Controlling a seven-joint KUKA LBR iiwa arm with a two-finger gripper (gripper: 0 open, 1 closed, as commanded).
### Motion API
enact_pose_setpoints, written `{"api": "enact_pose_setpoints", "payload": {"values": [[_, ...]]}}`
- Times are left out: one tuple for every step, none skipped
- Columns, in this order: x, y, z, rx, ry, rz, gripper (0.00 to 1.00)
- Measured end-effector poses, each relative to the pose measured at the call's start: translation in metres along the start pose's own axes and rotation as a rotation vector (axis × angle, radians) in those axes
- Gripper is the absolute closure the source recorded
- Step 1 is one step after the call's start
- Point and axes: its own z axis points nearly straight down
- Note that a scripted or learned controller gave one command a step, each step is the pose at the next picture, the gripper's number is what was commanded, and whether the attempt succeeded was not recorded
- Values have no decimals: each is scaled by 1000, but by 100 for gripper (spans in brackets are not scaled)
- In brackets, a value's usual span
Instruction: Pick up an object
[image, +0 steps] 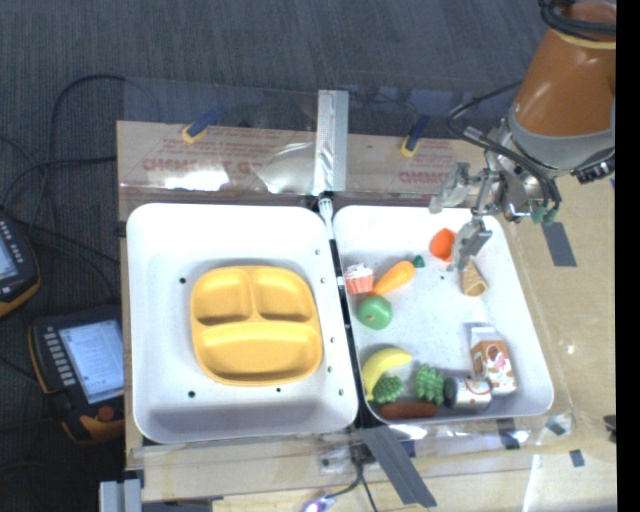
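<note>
My gripper (468, 245) hangs over the back of the right bin (535, 330), below the grey wrist and orange band at the top right. Just left of its tip lies a small orange fruit (442, 243). Just below the tip lies a tan ice cream cone (473, 281). Further left are a carrot (395, 277), a pink cupcake (358, 275) and a green apple (375, 312). I see nothing in the gripper.
Along the right bin's front lie a banana (385, 362), broccoli pieces (429, 382), a red sausage (408, 408), a can (468, 392) and a small carton (491, 363). The left bin (160, 250) holds a yellow divided plate (258, 322). A metal divider (331, 140) stands behind the bins.
</note>
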Motion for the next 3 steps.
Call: {"api": "enact_pose_setpoints", "payload": {"values": [[-42,-23,132,1,3,-156,0],[16,-4,193,1,-9,-68,0],[83,-16,192,4,-10,-100,0]]}}
